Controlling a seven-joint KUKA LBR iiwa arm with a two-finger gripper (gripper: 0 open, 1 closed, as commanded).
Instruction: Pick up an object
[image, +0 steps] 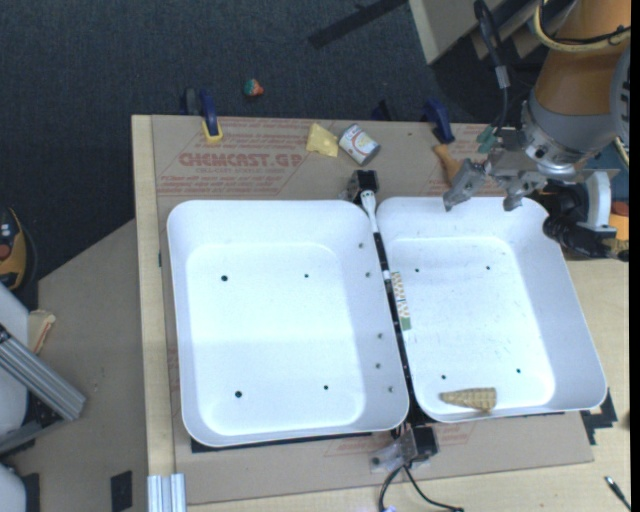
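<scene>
So the gripper (484, 187) was hanging over the far rim of the right bin (560, 300), with its two fingers spread apart and nothing between them. The arm (578, 75) came in from the top right corner, orange band and all.

The only thing worth grabbing inside the bins was a small tan wedge (470, 399), looked like a bit of cone or a chip, lying flat near the front wall of that same right bin. That put it well apart from the gripper, pretty much at opposite ends of the bin. The left bin (200, 330) had just its little dark dots on the floor.

What I'd have worried about:

- The wedge sat low and flat, so the fingers could easily have closed above it and come up with air.
- It was close to the front wall, where the bin floor curves up. One finger could have landed on the slope or the rim and shoved the bin or tipped the wedge away.
- It looked light and narrow at one end, so a pinch on the thin tip probably would have squirted it sideways.
- The long trip across the bin gave more room for aiming error.

There was also a yellow scrap (322, 141) and a small box (358, 144) on the cardboard (260, 160) beyond the bins, out of play I'd guess
</scene>
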